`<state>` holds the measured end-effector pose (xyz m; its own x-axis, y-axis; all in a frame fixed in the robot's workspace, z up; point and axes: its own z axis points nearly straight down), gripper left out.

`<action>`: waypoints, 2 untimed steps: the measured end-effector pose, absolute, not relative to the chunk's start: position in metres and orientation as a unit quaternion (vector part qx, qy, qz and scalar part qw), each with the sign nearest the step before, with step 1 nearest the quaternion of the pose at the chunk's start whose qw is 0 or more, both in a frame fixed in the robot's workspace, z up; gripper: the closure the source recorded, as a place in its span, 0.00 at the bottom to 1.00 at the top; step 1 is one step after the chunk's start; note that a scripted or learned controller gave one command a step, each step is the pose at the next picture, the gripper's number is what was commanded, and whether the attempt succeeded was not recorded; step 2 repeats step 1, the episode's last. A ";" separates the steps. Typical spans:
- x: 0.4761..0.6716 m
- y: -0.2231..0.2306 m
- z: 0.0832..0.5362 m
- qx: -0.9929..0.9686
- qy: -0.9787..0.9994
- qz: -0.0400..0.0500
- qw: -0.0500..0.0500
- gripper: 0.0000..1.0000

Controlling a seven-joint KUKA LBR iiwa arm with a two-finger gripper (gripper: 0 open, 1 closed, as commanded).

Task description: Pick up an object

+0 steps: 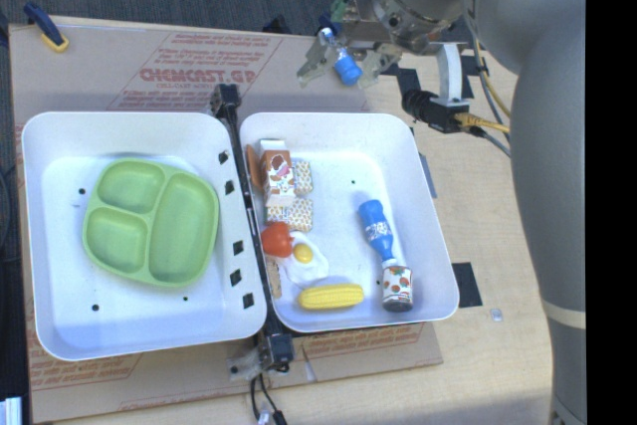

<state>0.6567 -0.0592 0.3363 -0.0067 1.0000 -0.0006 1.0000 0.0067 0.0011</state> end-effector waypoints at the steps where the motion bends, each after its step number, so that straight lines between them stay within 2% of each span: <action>1: 0.593 -0.095 0.287 0.705 0.709 -0.002 -0.001 0.00; 2: 0.593 -0.095 0.287 0.705 0.709 -0.002 -0.001 0.00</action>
